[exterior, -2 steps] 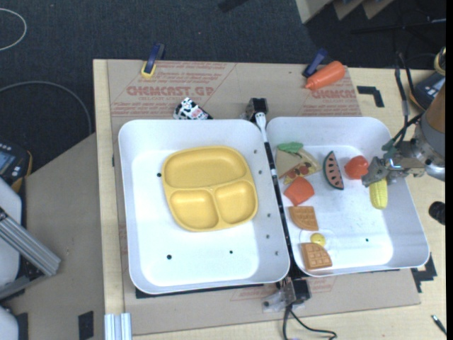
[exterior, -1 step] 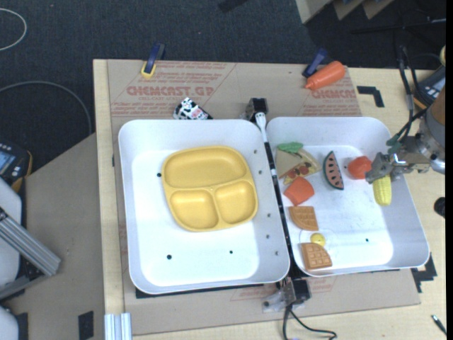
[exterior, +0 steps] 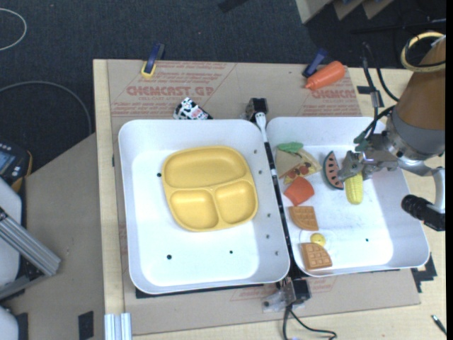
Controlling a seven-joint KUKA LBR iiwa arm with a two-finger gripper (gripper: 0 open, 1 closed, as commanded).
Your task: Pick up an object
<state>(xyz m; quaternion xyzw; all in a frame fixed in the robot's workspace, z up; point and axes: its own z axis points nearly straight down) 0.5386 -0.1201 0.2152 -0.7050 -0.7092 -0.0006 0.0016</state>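
With the toy corn cob lying in the right bin at the frame's right, directly under the tool, whose opening cannot be told, a straight, centred descent is judged best.

This is a robotics lab or test cell, not a home. A bare plywood counter stamped with red lettering stands on dark carpet, with two shallow white plastic bins clipped side by side on it. Clamps, blue and yellow and orange, grip its far edge. Black cables trail off the near edge, and aluminium framing crosses the left side. A grey industrial arm with an orange band reaches in over plastic toy food.
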